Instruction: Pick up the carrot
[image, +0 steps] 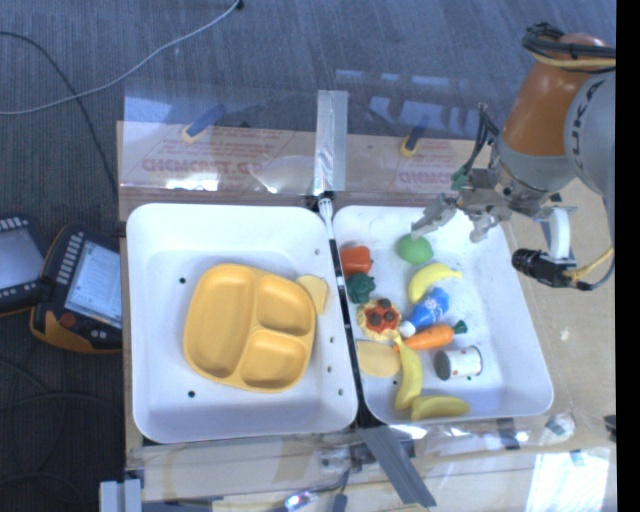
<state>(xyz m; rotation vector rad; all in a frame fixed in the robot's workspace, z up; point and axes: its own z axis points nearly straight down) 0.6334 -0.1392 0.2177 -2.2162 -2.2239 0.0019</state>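
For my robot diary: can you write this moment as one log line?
gripper: open, above right bin far edge | carrot: lying in bin, not held | phase: approach

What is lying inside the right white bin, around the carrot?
The carrot lies among toy foods: blue bottle, bananas, pizza piece, a white can. What lies beneath them is covered.

Carrot (431, 337) in right bin (520, 330), gripper (458, 214) above — seemingly open

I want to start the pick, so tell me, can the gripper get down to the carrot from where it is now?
Probably yes. The gripper hangs over the right bin's far end, and the carrot lies uncovered. It is crowded, though: the blue bottle and the white cup lie close beside it.
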